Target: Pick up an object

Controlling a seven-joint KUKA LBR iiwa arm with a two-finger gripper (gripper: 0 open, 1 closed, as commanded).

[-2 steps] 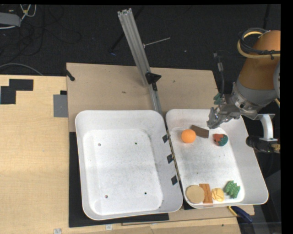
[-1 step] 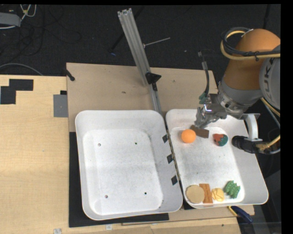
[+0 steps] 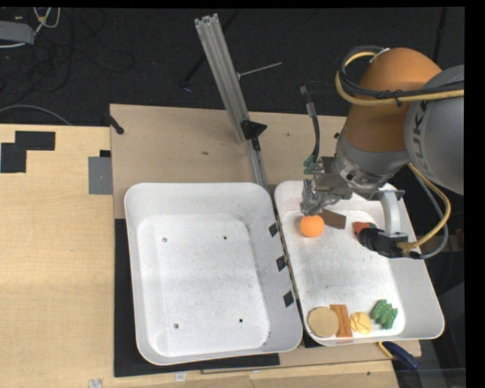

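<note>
Round tan biscuit [image 3: 323,322], orange-brown bar [image 3: 342,320], yellow piece [image 3: 361,323], green toy [image 3: 384,313] along right bin's [image 3: 333,265] near edge, gripper [image 3: 312,206] above orange ball [image 3: 311,226], grip state unclear, partial "UK" lettering on arm [image 3: 447,125].

Floor: dark, with loose cables [image 3: 45,23].
Bench: pale wood board [image 3: 57,250].
Mast: slanted aluminium rail [image 3: 227,83].

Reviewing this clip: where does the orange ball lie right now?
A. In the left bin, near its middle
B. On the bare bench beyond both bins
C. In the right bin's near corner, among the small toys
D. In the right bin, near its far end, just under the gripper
D: the orange ball lies on the floor of the right bin toward its far end, directly below the gripper, well apart from the small toys at the near edge.
</note>
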